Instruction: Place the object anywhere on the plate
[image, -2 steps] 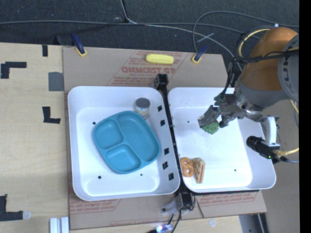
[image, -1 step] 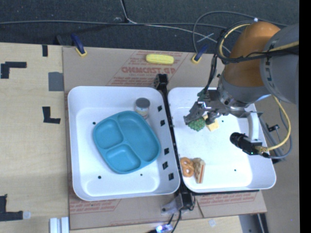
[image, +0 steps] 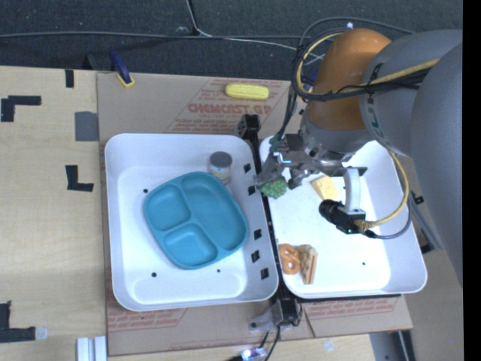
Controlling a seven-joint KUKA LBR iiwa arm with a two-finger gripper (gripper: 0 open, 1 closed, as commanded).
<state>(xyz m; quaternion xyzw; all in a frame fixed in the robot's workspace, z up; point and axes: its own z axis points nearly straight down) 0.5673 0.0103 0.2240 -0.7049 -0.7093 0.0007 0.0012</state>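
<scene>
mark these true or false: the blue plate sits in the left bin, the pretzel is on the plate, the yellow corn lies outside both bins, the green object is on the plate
1. The blue plate sits in the left bin. True.
2. The pretzel is on the plate. False: it lies in the right bin.
3. The yellow corn lies outside both bins. True, on the cardboard behind them.
4. The green object is on the plate. False: it is at the gripper, by the divide between the bins.

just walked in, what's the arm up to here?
The grey KUKA arm's gripper hangs over the divider between the two white bins, with a small green bumpy object at its fingertips. The blue three-compartment plate sits in the left bin, nothing on it yet. A small grey can stands beside the plate; a pretzel-like snack lies in the right bin.
</scene>
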